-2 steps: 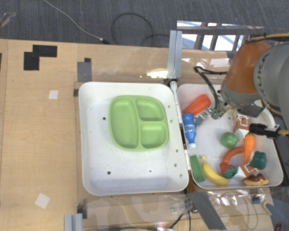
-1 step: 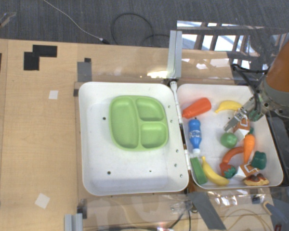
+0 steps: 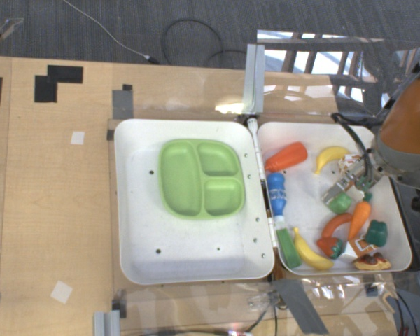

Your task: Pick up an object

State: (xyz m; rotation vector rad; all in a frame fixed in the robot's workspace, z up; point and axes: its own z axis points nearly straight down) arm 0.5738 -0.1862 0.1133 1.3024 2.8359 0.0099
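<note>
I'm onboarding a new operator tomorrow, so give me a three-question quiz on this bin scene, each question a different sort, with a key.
1. True or false: the green divided plate lies in the left bin.
2. Multiple choice: what lies along the right bin's left wall, below the orange-red toy? A) a blue bottle B) a red cup C) a grey sponge
3. Fill in: the gripper is over the ____ bin, above a small green object.

Key
1. True.
2. A: the blue bottle lies lengthwise beside that wall.
3. Right; the arm reaches in from that side.
</note>
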